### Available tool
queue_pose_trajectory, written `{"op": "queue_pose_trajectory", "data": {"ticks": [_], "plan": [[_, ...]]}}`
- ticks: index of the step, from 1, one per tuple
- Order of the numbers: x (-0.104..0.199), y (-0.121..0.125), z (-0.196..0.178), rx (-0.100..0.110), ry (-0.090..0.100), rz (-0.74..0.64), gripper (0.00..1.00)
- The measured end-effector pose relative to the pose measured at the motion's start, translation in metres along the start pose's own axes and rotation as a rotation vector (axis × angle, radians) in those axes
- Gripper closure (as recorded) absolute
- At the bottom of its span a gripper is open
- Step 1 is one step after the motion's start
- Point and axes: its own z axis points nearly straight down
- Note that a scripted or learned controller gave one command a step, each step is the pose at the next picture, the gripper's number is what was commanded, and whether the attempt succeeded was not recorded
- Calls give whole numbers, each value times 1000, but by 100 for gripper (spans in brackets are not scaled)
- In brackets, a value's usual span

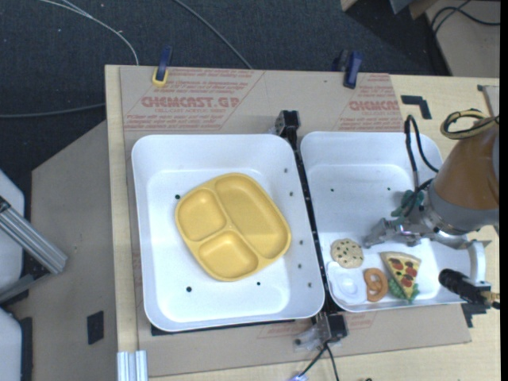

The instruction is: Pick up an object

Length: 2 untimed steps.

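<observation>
Two shallow white bins side by side on the counter (127, 213) — left bin (151, 165), right bin (349, 153). Left bin holds a yellow divided plate (232, 225) with three compartments, lying flat and turned at an angle, roughly in the middle of the bin.

Right bin: toy food clustered in the near part. Cookie (346, 252) with dark chips sits left of the group. Just near of it a small white item (348, 281), hard to make out against the bin floor. Pretzel (375, 284) is right of that white item, close to the near wall. Pizza slice (402, 273) lies just right of the pretzel, touching or nearly touching it, crust end toward the far side.

Arm (468, 181) comes in from the right, orange band above the grey wrist. Gripper (394, 230) is low over the right bin, just far of the pizza slice and to the right of the cookie — metal fingers splayed out sideways, one tip pointing left toward the cookie. Nothing visible between the fingers; they look spread wide apart, and no object is lifted.

Blue clamps (162, 66) at the far edge of the cardboard sheet, cables on the dark floor beyond
</observation>
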Motion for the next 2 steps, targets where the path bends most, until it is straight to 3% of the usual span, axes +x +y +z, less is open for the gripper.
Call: {"op": "queue_pose_trajectory", "data": {"ticks": [1, 2], "plan": [[0, 1, -9, -1, 0, -1, 100], [-1, 7, -49, -6, -4, -2, 100]]}}
